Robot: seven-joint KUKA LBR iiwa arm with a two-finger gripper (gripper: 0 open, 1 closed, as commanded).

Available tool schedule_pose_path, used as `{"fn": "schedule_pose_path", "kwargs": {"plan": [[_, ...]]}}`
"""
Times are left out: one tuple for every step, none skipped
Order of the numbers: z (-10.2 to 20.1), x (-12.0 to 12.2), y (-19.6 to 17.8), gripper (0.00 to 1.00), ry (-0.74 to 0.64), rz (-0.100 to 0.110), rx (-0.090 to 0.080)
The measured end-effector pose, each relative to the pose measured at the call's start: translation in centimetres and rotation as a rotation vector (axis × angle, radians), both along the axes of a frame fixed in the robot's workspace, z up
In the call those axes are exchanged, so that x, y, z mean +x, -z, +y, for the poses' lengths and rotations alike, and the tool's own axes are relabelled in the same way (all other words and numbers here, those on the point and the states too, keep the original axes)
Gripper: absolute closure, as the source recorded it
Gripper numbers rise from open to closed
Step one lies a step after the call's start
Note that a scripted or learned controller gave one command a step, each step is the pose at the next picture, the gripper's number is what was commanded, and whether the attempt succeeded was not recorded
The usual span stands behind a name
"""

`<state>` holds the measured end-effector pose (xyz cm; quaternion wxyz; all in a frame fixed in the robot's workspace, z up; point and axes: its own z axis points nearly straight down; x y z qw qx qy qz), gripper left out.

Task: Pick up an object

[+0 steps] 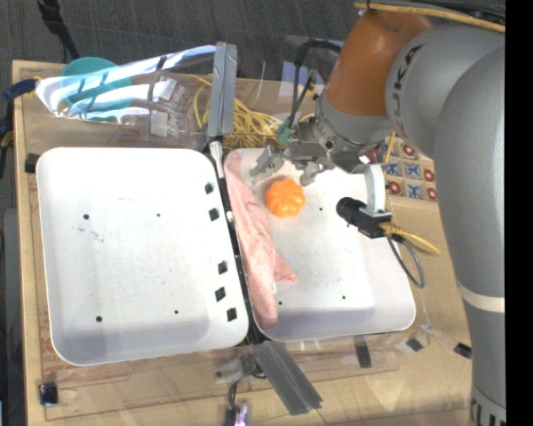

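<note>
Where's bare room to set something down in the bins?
Left bin: whole floor bare. Right bin: near half free, between the pink cloth and its right wall. Crowded at the far end: orange object right by the gripper.

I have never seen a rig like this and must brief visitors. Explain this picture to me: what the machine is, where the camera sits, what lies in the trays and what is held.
The big grey shape is a robot arm with an orange band above its wrist, reaching in from the right. One camera, fixed above the bench, looks down at a slant. At the arm's tip is a two-finger gripper, its fingers spread apart. Below it, two shallow white bins sit side by side. The right bin holds a round orange object and a pink cloth lying along its left wall. The gripper hangs just over the orange object. Nothing sits between the fingers, so nothing is held. The left bin is next to it.
</note>
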<state>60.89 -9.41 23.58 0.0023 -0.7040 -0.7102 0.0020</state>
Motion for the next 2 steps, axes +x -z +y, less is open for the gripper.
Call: {"fn": "schedule_pose_path", "kwargs": {"plan": [[-3.1, 1.2, 12.9, 0.00, 0.011, -0.007, -0.001], [-9.0, 2.5, 7.5, 0.00, 0.216, -0.005, -0.002]]}}
